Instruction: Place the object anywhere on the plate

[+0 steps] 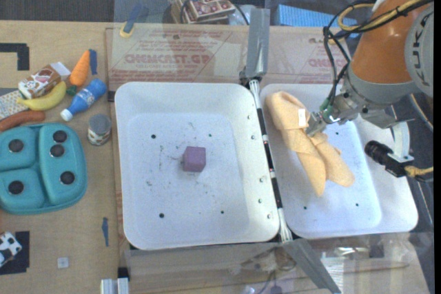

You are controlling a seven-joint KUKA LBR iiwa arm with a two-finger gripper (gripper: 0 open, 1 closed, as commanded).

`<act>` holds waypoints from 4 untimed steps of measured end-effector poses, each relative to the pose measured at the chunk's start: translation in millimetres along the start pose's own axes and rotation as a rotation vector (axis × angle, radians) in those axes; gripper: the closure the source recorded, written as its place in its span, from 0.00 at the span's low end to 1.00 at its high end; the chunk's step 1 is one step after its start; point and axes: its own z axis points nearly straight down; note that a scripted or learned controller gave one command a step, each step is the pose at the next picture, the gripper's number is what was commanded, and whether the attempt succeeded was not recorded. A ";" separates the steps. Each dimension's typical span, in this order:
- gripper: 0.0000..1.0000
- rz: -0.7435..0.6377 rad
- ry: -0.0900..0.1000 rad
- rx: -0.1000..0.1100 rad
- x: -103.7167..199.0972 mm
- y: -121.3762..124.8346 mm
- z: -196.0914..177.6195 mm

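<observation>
The claw (315,126) sits low over the right bin (386,217), touching the upper part of a yellow cloth (310,148) that lies crumpled along that bin's left half; whether it grips the cloth cannot be told. In the left bin (138,217), near its middle, rests a small purple cube (194,159), well apart from the claw. On the desk (41,45) left of the bins lie a teal divided plate (38,169), a small can (99,129), a toy bottle (84,99), a banana (43,100) and a carrot (81,68).
</observation>
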 end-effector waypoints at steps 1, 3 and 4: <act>0.00 0.000 0.000 -0.001 0.0 0.2 -0.5; 1.00 -0.070 0.000 -0.002 40.9 98.5 -0.8; 1.00 -0.135 -0.001 -0.004 95.1 121.8 -1.2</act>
